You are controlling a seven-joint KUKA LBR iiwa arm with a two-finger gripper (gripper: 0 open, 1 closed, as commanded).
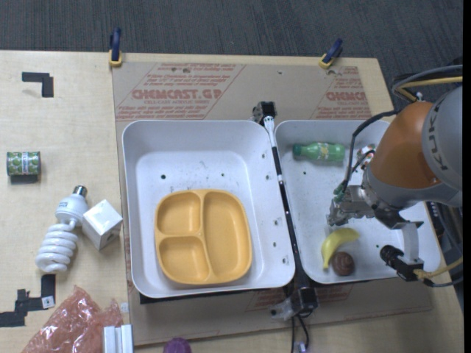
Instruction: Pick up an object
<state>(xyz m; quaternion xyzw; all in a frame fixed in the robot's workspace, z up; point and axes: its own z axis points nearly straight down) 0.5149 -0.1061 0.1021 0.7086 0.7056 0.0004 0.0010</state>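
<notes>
In the right bin [309,190], a yellow banana [333,244] lies near the front wall with a small brown ball [343,263] touching its lower end. A green bottle [319,151] lies on its side at the back of that bin. My gripper [340,213] hangs low over the bin floor, just above the banana's upper tip. The grey wrist and orange band [401,157] cover the bin's right half. The view does not show anything held.
The left bin [140,197] holds a yellow three-compartment tray [204,235]. On the bench to the left lie a spiral light bulb [60,232], a white cube [102,223], a green can [23,164] and red mesh [70,326]. Cables [276,164] run between the bins.
</notes>
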